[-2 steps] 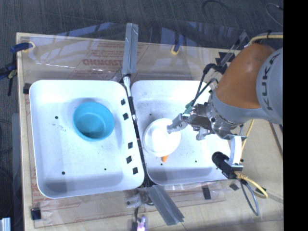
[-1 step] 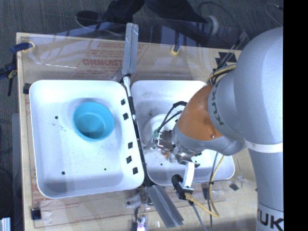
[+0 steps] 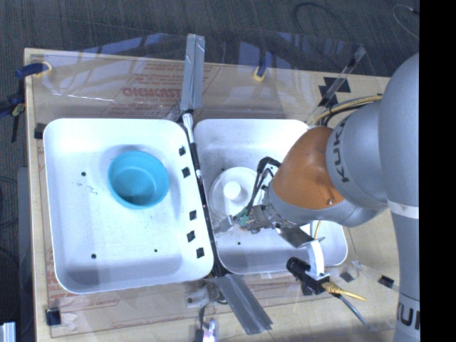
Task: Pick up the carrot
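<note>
Gripper (image 3: 243, 221) sits low in the right shallow white plastic bin (image 3: 235, 134); open/shut state hidden by wrist, cannot tell. Count: 2 white bins, 1 round blue bowl (image 3: 139, 179) in the left shallow white plastic bin (image 3: 71, 255), 1 round white cup (image 3: 232, 189) just beside gripper. Carrot: position cannot tell; arm covers much of right bin. Bench: light wood board (image 3: 370, 262) w/ clear plastic sheet; dark carpet floor (image 3: 107, 13) around.

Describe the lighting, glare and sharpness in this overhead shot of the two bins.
Camera view: bright, even light that washes out the left bin floor and the right bin; soft shadow beneath the arm; sheen on the clear sheet behind the bins; blue bowl sharp, the parts under the wrist murky.
</note>
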Controlling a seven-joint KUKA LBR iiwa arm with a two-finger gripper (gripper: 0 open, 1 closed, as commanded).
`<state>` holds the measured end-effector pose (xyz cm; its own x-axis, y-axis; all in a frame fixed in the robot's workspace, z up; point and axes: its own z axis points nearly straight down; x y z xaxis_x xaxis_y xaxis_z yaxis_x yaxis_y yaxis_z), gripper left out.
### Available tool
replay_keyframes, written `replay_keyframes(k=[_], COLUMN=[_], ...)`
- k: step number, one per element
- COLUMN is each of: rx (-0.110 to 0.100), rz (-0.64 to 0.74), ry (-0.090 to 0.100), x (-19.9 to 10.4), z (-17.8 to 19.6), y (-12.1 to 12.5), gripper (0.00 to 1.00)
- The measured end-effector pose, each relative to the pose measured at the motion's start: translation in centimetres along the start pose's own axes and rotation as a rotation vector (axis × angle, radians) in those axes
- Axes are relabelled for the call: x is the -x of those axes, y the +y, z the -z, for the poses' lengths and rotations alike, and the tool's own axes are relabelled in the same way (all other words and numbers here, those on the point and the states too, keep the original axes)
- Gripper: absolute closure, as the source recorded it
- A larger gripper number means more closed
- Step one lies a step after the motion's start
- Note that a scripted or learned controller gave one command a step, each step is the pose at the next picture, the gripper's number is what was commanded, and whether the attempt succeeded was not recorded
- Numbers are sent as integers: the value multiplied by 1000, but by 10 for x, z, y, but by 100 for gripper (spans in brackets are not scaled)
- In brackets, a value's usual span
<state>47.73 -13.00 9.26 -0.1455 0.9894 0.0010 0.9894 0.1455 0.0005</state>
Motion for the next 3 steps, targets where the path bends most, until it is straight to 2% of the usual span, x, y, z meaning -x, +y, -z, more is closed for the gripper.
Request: replay_keyframes(k=[1, 2, 3], rx=[-1, 12, -1], rz=[-309, -381, -232], ry=[-1, 12, 0], x=[7, 37, 47], z=[75, 8, 79], y=[16, 26, 3], gripper=[0, 0, 0])
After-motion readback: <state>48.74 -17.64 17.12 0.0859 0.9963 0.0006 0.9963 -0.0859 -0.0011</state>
